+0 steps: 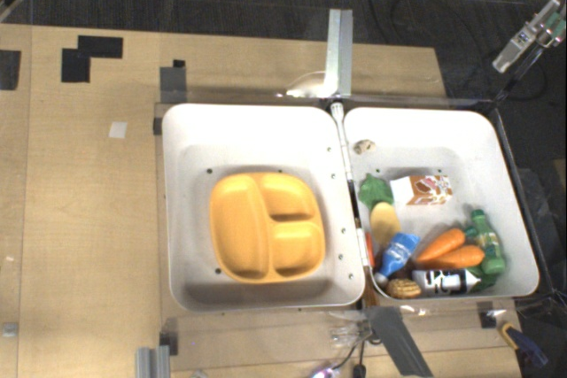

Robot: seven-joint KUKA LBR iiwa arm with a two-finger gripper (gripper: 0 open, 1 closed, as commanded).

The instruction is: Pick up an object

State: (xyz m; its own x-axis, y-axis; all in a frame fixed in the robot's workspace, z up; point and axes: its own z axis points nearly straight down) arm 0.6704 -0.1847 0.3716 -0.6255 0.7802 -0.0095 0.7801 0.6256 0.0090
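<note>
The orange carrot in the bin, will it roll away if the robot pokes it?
Probably a little. The carrot looks round and tapered, so it may roll in a curve. It lies wedged among other toys in the right bin, which should stop it. It looks smooth, perhaps slippery.

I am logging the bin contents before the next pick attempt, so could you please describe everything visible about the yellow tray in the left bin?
The yellow tray is a rounded-square divided plate, seemingly matte plastic, with three compartments: one long one on its left and two smaller ones stacked on its right. It lies flat and upright on the floor of the left bin, slightly rotated, roughly central but nearer the front wall. Nothing rests in it, and it appears clear of the bin walls.
</note>
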